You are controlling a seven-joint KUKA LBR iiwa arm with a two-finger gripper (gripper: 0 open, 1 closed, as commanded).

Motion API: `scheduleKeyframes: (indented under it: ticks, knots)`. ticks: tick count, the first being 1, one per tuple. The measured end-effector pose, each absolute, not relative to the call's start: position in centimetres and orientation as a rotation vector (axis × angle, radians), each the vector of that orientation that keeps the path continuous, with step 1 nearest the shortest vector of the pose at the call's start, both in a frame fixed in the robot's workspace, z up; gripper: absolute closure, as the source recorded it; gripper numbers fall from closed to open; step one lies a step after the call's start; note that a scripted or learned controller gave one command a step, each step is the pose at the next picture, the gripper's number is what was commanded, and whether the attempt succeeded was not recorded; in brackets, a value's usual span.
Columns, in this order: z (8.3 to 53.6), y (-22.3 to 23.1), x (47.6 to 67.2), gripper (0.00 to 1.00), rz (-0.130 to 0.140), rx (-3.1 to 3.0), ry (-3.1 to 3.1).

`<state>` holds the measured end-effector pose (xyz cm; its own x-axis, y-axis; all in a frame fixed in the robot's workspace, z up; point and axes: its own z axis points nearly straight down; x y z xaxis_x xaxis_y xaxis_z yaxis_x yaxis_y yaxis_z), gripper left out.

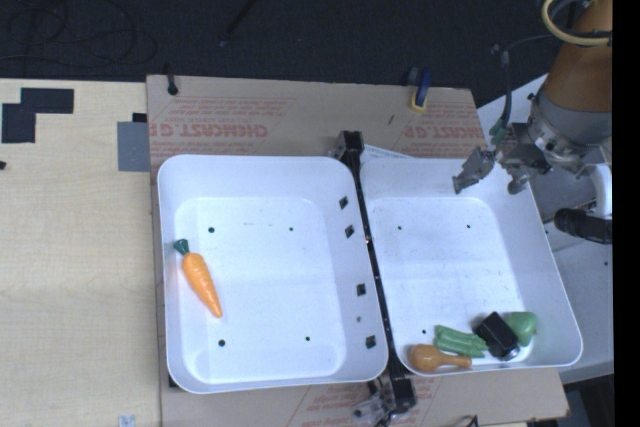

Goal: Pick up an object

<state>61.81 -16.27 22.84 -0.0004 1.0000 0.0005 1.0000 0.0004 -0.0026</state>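
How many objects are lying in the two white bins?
4. An orange carrot lies at the left bin's left side. In the right bin's near corner lie a tan gourd-shaped item, a green vegetable and a black block, clustered; more may be hidden beneath them.

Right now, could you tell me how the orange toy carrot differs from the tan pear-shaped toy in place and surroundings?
The orange toy carrot lies alone in the left white bin, near its left wall; the tan pear-shaped toy lies in the right white bin, at its near edge beside a green pod-shaped toy. The carrot has a green top; the tan toy doesn't. Both lie flat.
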Motion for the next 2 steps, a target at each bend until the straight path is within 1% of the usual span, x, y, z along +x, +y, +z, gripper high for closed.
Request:
scheduleKeyframes:
  ticks: [1, 2]
  knots:
    - [35.85, -11.55, 64.64, 0.0, -0.012, -2.221, -2.235]
    - [35.95, -11.75, 64.44, 1.0, 0.005, -2.215, -2.227]
